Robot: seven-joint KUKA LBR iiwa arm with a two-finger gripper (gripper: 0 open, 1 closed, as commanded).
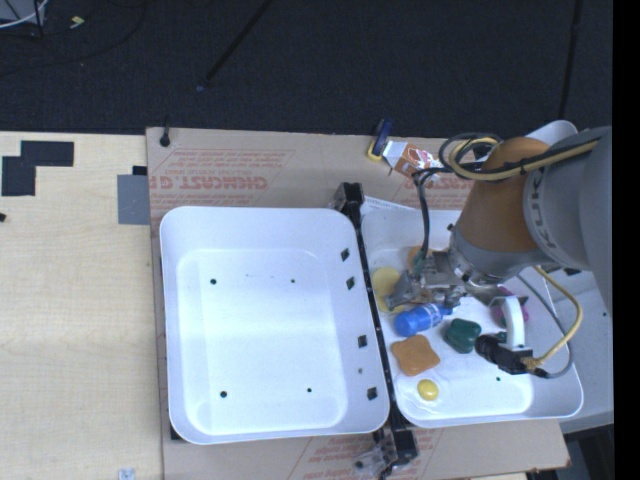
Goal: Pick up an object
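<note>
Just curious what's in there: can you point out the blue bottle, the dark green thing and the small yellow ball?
blue bottle [418,319]: camera view, middle of its body.
dark green thing [462,335]: camera view, its top.
small yellow ball [428,390]: camera view, its centre.

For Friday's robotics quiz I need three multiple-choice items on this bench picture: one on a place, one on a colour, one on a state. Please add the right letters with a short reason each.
1. Where do the small objects lie?
A. In the left bin
B. In the right bin
C. On the bare bench

2. What colour is the bottle-shaped object just below the tool?
A. Blue
B. Red
C. White

3. How does the tool stand?
A. Raised high over the left bin
B. Low in the right bin among the objects
C. Parked outside both bins

Answers:
1 B: the objects sit in the right bin, beside the left bin.
2 A: the blue bottle lies next to an orange piece and a dark green piece.
3 B: the tool is down among the objects, just above the bottle.
</note>
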